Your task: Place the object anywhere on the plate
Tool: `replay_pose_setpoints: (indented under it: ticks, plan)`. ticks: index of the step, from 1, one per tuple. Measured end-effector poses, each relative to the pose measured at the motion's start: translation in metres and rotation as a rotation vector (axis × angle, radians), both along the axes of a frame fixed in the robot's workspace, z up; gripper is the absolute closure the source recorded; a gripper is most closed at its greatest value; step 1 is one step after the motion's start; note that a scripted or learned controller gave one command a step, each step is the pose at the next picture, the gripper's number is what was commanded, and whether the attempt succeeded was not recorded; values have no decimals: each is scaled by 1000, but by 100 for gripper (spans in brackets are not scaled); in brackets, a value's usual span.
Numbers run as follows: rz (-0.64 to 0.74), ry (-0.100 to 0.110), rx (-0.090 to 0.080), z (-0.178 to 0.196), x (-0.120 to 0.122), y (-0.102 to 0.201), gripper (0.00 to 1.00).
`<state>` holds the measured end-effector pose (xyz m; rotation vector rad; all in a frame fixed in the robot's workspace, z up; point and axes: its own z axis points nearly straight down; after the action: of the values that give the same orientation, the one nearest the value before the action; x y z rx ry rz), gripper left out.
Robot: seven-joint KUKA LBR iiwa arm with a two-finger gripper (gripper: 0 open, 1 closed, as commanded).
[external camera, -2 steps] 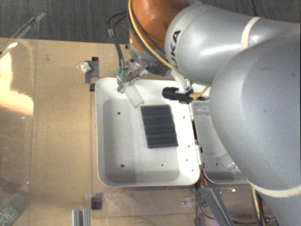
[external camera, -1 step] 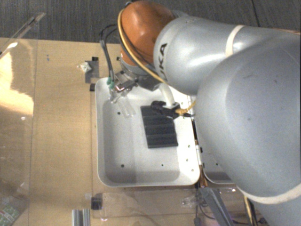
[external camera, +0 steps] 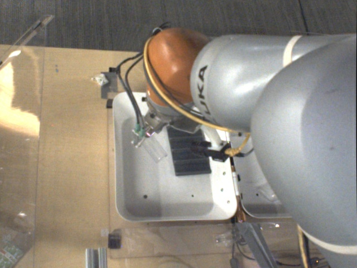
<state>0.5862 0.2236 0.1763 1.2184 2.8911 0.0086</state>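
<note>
Robot lab: KUKA arm (external camera: 268,94), bench bins (external camera: 125,194)

The grey arm (external camera: 268,94) with its orange band (external camera: 170,63) reaches in from the right over the left white bin (external camera: 128,200). A dark ridged pad (external camera: 187,152) lies in that bin, partly beneath the arm. The tan tabletop (external camera: 56,149) surrounds the bins.

Single fixed camera above bench (external camera: 56,149), looking down at slant. Arm (external camera: 268,94) enters from frame right, close to lens, blocking much of view. Left white bin (external camera: 125,200) near frame centre, mostly in sight; right bin (external camera: 262,208) largely hidden behind arm. Dark carpet (external camera: 167,4) along top edge.
</note>
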Motion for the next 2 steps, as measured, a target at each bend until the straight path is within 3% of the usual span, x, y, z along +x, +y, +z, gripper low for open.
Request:
replay_pose_setpoints:
  ticks: [1, 2]
  plan:
    - [306, 0, -2, -16, -33, 8, 100]
    - [79, -7, 4, -84, -62, 13, 100]
